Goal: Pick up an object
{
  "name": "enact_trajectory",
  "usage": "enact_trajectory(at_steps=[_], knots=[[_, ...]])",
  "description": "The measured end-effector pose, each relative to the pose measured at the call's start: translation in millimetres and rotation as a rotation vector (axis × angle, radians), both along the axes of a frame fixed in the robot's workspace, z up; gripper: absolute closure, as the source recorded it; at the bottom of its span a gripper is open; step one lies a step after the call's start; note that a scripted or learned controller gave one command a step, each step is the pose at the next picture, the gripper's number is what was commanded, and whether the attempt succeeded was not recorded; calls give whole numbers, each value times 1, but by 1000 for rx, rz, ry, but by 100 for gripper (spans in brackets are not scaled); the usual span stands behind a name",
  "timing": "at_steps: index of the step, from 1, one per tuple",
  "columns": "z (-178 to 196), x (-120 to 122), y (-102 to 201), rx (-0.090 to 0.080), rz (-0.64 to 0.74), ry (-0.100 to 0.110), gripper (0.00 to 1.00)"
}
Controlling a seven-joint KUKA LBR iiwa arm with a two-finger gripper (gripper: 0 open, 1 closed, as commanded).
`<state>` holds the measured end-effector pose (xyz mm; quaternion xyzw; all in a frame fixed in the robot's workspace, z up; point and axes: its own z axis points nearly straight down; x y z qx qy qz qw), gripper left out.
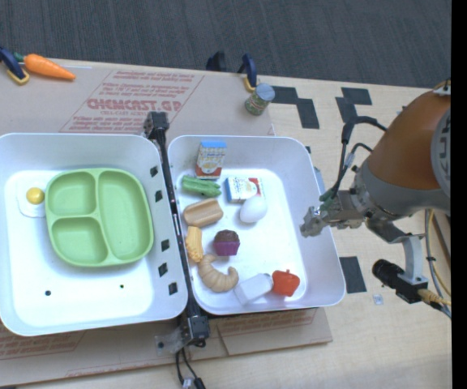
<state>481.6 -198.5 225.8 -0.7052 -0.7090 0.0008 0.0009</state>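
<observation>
The task names no single object; the candidates lie in the right bin (321, 186). A carton (210, 158) stands at its far edge, a green pod (200, 187) lies crosswise just below it, and a small red and blue box (241, 189) sits beside a white egg (252, 210) near the middle. A hot-dog bun (203, 211) lies with its long axis across the bin, a corn cob (194, 245) runs along the left wall, and a purple lump (226, 243) sits next to it. At the near edge a croissant (218, 275) curves upward, touching a white block (254, 288) that partly hides behind a red fruit (285, 282). The gripper (314, 221) hangs at the bin's right rim, above the wall and apart from all the items; it is small and dark against the arm (404, 164), so whether it is spread or closed cannot be told. The arm is cut off at the right. The left bin (6, 290) holds a green tray (100, 215) and a yellow piece (35, 196) at its left wall. On the bench's far edge lie a carrot (47, 67) and a can (259, 99).
</observation>
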Motion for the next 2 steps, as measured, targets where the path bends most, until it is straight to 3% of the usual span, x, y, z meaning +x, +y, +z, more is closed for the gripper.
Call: enact_trajectory(at_steps=[1, 2], knots=[[30, -4, 27, -1, 1, -4, 100], [-1, -5, 16, 0, 0, 0, 100]])
